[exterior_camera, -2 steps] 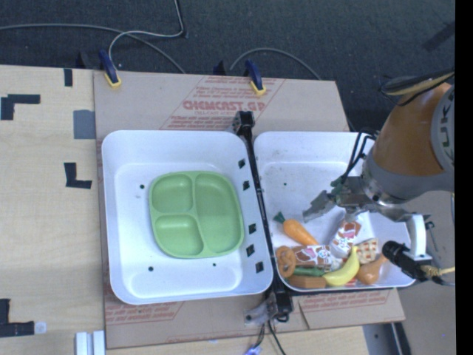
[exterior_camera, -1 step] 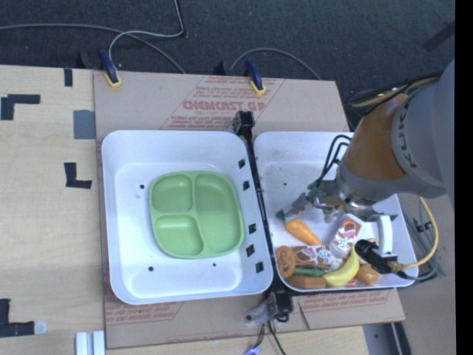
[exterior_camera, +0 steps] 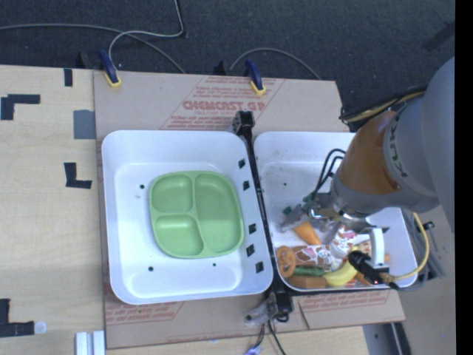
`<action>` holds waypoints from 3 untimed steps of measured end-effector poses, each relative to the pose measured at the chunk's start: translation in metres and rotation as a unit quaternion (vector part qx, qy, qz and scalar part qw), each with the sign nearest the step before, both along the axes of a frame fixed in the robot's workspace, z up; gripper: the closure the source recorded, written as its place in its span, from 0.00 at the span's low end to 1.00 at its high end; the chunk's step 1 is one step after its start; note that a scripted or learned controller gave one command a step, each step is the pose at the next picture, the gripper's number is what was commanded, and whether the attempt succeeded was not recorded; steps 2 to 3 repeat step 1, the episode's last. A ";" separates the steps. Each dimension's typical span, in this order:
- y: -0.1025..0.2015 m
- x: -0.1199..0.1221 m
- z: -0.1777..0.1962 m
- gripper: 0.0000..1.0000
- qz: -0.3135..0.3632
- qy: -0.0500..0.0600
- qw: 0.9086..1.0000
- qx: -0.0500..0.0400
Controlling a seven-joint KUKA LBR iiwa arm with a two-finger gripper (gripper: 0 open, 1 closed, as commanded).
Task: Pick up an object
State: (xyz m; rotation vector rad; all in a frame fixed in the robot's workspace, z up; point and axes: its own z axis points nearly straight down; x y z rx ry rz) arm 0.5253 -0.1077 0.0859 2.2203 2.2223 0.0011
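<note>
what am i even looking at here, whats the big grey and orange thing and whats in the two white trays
This is one photo from a camera fixed above a workbench, looking down at a slant. The big grey and orange thing is a robot arm reaching in from the right. Its gripper hangs low over the right bin, above a pile of small toy items: an orange piece, something yellow and a printed packet. The arm hides much of the gripper, so I cannot tell if it holds anything. The left bin holds a green plate with three compartments. Both bins sit on cardboard clamped to the bench.
</note>
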 end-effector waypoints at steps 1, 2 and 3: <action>-0.001 0.001 0.010 1.00 0.000 -0.002 1.000 -0.001; -0.001 0.001 0.010 1.00 0.000 -0.002 1.000 -0.001; -0.001 0.001 0.010 1.00 0.000 -0.002 1.000 -0.001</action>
